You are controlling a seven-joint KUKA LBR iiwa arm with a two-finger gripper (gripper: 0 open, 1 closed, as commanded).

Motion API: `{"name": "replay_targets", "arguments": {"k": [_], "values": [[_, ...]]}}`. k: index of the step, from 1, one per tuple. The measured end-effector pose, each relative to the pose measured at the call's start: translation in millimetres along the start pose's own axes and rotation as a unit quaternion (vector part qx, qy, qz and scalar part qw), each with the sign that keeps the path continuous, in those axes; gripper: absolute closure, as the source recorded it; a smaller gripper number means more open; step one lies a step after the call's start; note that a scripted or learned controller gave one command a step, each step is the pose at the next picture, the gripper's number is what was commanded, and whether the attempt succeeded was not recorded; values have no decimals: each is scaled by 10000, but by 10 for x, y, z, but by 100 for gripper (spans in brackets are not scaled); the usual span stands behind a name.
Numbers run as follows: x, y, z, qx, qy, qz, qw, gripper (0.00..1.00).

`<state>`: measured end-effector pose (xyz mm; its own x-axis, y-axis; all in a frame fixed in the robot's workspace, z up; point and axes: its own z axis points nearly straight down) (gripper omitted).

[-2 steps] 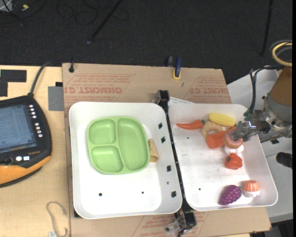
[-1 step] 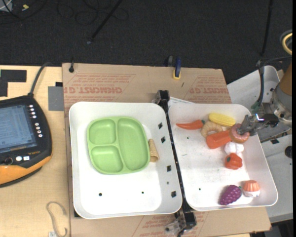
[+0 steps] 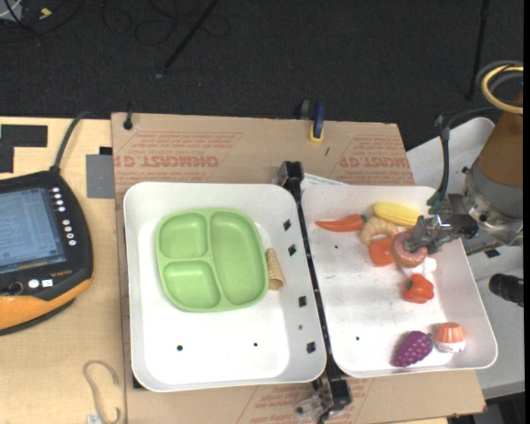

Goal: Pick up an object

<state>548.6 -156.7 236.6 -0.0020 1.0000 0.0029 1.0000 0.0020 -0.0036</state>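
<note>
My gripper [image 3: 418, 239] reaches in from the right and hangs low over the right bin [image 3: 353, 312]. It sits right at a pinkish round toy [image 3: 410, 255], whose top it hides; I cannot see whether it touches the toy. A red-orange round toy [image 3: 382, 252] lies just left of it, with a tan piece [image 3: 377, 229] and a yellow corn cob [image 3: 396, 212] behind. A red chili [image 3: 339, 224] lies further left. A red pepper [image 3: 417, 288] lies in front of the gripper.
Purple grapes [image 3: 412, 348] and a pink-and-white toy [image 3: 448, 335] sit at the right bin's front corner. The left bin [image 3: 212, 352] bears a green divided plate [image 3: 210, 260] with a tan cone [image 3: 275, 269] beside it. A tablet pendant [image 3: 26, 246] lies at far left.
</note>
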Motion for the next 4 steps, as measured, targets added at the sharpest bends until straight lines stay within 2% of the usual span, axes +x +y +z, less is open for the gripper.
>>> {"name": "replay_targets", "arguments": {"k": [1,2,3,4], "values": [[445,-303,159,19,3,0,10000,100],[869,-703,134,18,2,0,10000,100],[998,-566,111,-3,-9,6,10000,100],[845,-639,34,-7,-15,11,10000,100]]}}
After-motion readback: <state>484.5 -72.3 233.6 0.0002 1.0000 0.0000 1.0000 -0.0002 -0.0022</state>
